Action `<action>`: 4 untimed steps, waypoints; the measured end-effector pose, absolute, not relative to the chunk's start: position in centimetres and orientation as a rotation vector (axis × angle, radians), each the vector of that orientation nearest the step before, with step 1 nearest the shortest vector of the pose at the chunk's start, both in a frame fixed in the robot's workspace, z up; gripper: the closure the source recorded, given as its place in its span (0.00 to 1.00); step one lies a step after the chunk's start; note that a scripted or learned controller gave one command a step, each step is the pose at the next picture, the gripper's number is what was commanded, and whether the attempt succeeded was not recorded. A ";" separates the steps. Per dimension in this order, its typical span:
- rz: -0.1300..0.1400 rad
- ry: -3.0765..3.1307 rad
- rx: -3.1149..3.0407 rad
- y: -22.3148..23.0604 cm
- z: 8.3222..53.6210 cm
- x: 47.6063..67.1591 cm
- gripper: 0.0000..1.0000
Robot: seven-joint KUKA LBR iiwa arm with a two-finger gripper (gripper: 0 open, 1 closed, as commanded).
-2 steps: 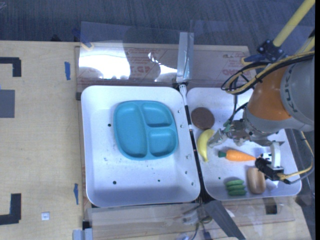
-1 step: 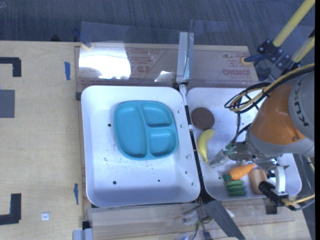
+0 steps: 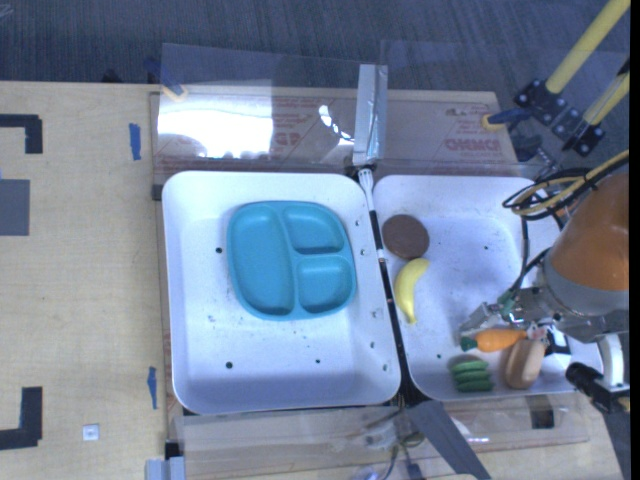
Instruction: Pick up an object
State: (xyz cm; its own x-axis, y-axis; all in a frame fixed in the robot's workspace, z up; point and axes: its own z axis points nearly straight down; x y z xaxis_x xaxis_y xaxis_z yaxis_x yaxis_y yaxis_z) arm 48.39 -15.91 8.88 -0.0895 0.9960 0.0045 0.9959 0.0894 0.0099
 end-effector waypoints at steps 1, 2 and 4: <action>0.021 2.401 2.046 -17.0 9.2 48.3 0.00; 0.007 2.407 2.009 -12.7 8.8 48.2 0.00; 0.011 2.351 2.076 -7.6 18.8 52.0 1.00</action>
State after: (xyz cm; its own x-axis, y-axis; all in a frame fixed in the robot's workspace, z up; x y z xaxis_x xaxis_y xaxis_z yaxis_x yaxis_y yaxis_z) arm 52.03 -7.64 18.78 -0.1239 0.9923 0.0005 0.9923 0.1239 0.0087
